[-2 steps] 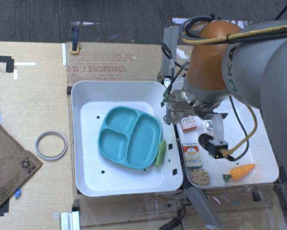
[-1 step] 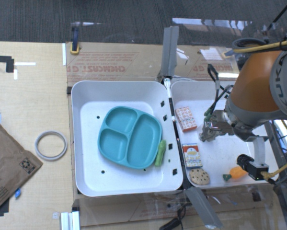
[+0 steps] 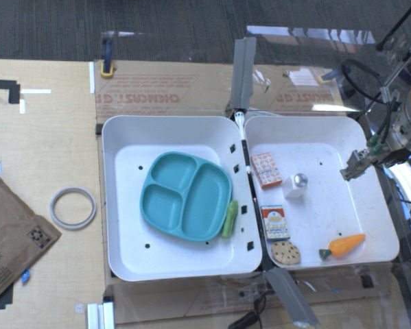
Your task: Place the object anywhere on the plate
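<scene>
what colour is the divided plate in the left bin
Teal, a blue-green, over all three compartments of the plate; the camera view shows it plainly.

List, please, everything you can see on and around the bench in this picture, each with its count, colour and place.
Shallow white plastic bins: 2, white, side by side on the bench.
Teal three-compartment plate: 1, teal, in the left bin.
Green pickle-shaped toy: 1, green, at the plate's right edge.
Small red-and-white carton: 1, right bin, upper left.
Second red-and-white carton: 1, right bin, lower left.
Chocolate-chip cookie toy: 1, tan, right bin, front edge.
Orange toy carrot: 1, orange, green top, right bin, front right.
Small white cup with silvery top: 1, right bin, centre.
Tape ring: 1, pale grey, left of bins.
Brown cardboard box: 1, far left.
Two-finger gripper: 1, grey, above the right bin's right side.
</scene>
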